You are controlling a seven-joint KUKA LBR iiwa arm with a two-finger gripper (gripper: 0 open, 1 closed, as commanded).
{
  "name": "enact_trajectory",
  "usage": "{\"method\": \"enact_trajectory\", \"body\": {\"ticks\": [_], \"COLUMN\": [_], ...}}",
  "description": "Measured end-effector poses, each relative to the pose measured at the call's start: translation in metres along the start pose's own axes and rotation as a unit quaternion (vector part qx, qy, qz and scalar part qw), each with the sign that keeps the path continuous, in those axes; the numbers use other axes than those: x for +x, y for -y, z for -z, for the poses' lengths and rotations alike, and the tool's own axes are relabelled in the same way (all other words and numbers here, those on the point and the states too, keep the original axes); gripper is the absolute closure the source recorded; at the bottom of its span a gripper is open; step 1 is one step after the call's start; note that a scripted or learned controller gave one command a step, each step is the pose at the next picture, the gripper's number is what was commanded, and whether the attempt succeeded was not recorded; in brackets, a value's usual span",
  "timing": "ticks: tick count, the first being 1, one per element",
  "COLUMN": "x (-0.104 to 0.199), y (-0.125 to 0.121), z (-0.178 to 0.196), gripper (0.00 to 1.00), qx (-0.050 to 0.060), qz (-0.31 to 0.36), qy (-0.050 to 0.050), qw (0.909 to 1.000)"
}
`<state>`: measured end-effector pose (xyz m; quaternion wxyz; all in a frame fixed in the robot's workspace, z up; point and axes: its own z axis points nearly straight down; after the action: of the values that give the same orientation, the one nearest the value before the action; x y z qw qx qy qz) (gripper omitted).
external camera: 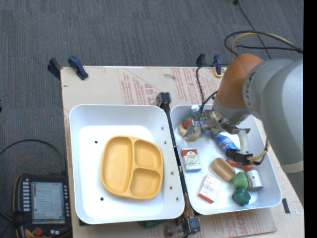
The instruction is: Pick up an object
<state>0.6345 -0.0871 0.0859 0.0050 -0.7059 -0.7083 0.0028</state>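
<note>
Camera view, looking down at a slant on the table [119, 83]: two shallow white bins sit side by side on its cardboard-coloured top. The left bin [84, 118] carries a yellow divided plate [132, 166], three compartments, lying flat near the middle. The right bin [270, 192] is the busy one. The grey arm [277, 103] with its orange band [237, 81] comes in from the right and bends down over the bin's upper part, and the tool [200, 125] is low at the upper left corner of that bin, right among a small brownish object [188, 129] there; whether the tool is released, clenched or grasping anything, I cannot tell, the wrist hides it. Just beside it, towards the right, lies a blue and white bottle [227, 142]. Below the tool rests a small red and white box [190, 159], and lower still a second red and white packet [210, 188], tilted. Between them and the bin's right wall: a tan sausage-shaped piece [223, 169], a green object [241, 188], a small can [254, 180] touching the green one. Off the table, lower left, a teach pendant [42, 201] with a lit screen rests on the carpet.
</note>
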Motion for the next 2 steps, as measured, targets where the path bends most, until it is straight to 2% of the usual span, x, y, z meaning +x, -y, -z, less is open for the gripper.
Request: {"method": "enact_trajectory", "body": {"ticks": [1,2], "x": [0.0025,0.0030], "y": [0.0032,-0.0044], "z": [-0.0010,-0.0033], "gripper": [0.00,0.00], "qx": [-0.002,0.008], "qz": [0.000,-0.001], "qy": [0.001,0.000], "qw": [1.0000,1.0000]}}
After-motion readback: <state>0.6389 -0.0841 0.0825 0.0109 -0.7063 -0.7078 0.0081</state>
